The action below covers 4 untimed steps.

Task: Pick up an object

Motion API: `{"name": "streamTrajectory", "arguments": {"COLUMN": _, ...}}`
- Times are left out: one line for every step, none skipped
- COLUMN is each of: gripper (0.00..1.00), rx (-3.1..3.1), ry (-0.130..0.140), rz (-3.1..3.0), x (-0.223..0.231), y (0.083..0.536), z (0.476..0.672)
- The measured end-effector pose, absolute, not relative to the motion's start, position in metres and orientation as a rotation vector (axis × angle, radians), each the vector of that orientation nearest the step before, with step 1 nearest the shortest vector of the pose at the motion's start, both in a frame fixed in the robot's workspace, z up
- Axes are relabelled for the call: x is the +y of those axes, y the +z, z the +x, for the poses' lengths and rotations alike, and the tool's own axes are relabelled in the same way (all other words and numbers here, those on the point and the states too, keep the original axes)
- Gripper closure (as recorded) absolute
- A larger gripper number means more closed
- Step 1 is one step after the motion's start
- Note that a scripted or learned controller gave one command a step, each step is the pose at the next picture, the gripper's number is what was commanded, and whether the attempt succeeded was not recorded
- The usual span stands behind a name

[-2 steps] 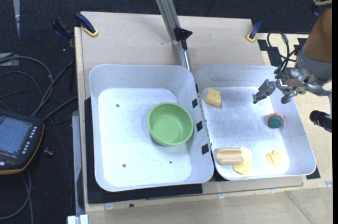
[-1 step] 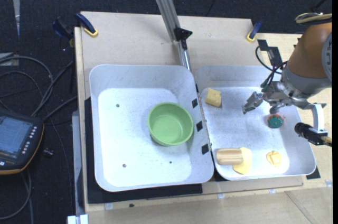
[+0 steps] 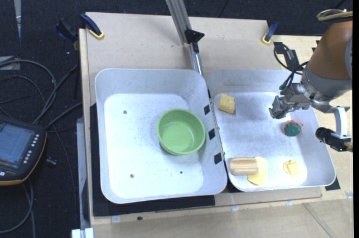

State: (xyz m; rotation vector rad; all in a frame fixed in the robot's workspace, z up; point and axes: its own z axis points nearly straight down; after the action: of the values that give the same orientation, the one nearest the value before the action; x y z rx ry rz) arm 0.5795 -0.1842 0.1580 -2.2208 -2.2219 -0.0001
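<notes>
Two shallow white plastic bins on a pale wooden bench, dark cluttered floor around; room tight near the bin wall. Green plastic bowl sits far left of the grey two-finger claw, in the other bin. Likely target: small teal-and-red round toy, just below-right of the claw, apart from it. Looks light, rigid, may roll; pinch across its middle. Claw state: cannot tell.
</notes>
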Motion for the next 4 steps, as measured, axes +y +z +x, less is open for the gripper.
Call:
{"name": "streamTrajectory", "arguments": {"gripper": 1.00, "rx": -2.225, "ry": -0.004, "rz": -2.224, "x": -0.184, "y": 0.220, "z": 0.583}}
{"name": "streamTrajectory", "arguments": {"gripper": 1.00, "rx": -2.224, "ry": -0.003, "rz": -2.224, "x": -0.191, "y": 0.270, "z": 0.576}}
{"name": "streamTrajectory", "arguments": {"gripper": 1.00, "rx": -2.223, "ry": -0.002, "rz": -2.222, "x": -0.191, "y": 0.296, "z": 0.576}}
{"name": "streamTrajectory", "arguments": {"gripper": 1.00, "rx": -2.225, "ry": 0.000, "rz": -2.217, "x": -0.143, "y": 0.278, "z": 0.582}}
